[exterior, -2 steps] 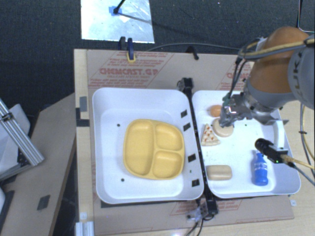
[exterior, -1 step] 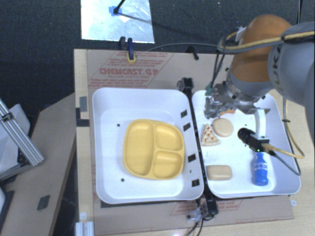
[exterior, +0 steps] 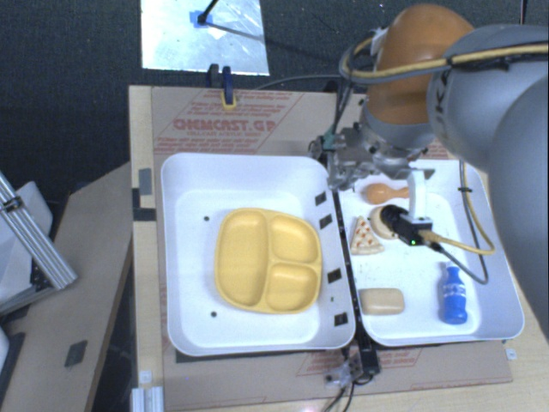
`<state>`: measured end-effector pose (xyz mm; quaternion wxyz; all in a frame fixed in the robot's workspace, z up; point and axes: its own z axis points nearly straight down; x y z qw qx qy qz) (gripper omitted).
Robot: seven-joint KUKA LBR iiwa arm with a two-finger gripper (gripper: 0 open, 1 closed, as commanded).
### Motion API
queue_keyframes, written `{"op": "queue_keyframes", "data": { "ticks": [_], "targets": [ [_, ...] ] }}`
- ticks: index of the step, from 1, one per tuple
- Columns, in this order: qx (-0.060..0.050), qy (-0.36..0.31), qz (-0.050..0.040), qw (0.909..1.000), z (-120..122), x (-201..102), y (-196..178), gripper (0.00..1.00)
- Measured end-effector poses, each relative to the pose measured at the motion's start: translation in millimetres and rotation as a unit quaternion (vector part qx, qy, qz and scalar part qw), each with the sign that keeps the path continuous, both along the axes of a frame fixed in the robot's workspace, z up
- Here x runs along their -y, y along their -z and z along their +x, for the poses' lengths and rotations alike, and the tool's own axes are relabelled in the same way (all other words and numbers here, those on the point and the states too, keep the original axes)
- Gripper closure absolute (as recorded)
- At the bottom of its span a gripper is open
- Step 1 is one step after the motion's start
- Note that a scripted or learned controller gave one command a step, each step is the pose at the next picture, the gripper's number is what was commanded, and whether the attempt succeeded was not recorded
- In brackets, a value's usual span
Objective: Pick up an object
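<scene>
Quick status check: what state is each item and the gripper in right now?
Yellow divided plate: flat, right side up, compartments empty, left bin.
Pizza slice: flat, right bin, by its left wall.
Orange piece: right bin, partly under the wrist.
Beige block: lying flat, right bin.
Blue bottle: right bin, untouched.
Gripper: over right bin's far-left corner, holding nothing visible.

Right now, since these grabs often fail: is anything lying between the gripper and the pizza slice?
Nothing visible does. The gripper hangs over the right bin's far left corner. The pizza slice lies just nearer the camera, with bare bin floor between. The drumstick sits to the side, off that line.
</scene>
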<state>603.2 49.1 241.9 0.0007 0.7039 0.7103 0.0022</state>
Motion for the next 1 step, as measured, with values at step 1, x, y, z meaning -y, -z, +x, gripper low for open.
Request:
{"op": "queue_keyframes", "data": {
  "ticks": [1],
  "targets": [
    [-0.002, 0.000, -0.0004, 1.0000, 11.7, -46.0, 20.2, 1.00]
  ]
}}
